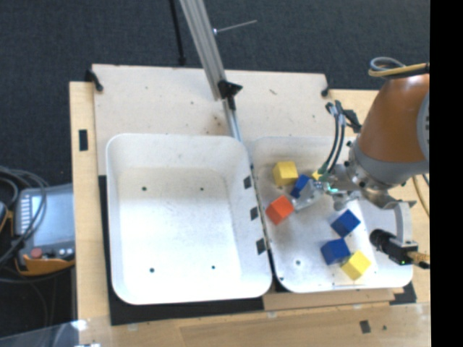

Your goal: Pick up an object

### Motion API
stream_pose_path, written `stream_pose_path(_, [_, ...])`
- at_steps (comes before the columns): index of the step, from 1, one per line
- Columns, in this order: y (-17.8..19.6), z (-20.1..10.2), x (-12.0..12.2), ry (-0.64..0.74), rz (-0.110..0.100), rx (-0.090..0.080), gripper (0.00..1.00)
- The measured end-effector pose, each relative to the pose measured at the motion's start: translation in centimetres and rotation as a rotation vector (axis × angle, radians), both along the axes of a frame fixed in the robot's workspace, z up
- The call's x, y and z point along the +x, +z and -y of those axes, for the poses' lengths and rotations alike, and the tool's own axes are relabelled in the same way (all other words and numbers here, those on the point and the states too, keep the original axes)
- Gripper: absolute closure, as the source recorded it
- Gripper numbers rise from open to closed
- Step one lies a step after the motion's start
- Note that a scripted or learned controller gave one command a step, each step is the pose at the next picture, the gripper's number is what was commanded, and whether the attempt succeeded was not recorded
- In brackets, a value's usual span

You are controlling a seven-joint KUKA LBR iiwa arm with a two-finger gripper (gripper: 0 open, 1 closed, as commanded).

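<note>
Blue cube (pixel 300 186) is sitting at the gripper (pixel 309 192), near the orange cube (pixel 280 210); grip state unclear. 2 neighbours are crowding it, so a bump is threatening to knock it loose.

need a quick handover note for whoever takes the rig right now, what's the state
Tool: low in the right bin, at a small blue block; whether it grips it is unclear.
Objects, all in the right bin: yellow block and orange block near the left wall; two blue blocks and a second yellow block toward the front.
Done: nothing visibly lifted.
Left: secure one object and raise it.
</note>
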State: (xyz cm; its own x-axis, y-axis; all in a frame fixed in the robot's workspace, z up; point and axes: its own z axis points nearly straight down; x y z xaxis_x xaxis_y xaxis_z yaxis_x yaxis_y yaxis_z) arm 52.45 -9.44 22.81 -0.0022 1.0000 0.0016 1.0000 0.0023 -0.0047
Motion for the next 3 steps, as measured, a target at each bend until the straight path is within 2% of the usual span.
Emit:
stream_pose_path(1, [0.2, 0.0, 0.1, -0.003, 0.006, -0.001, 0.0])
stream_pose_path(2, [-6.1, 0.0, 0.1, -0.003, -0.001, -0.002, 0.0])
stream_pose_path(3, [-10.6, 0.9, -0.2, -0.004, 0.0, -0.002, 0.0])
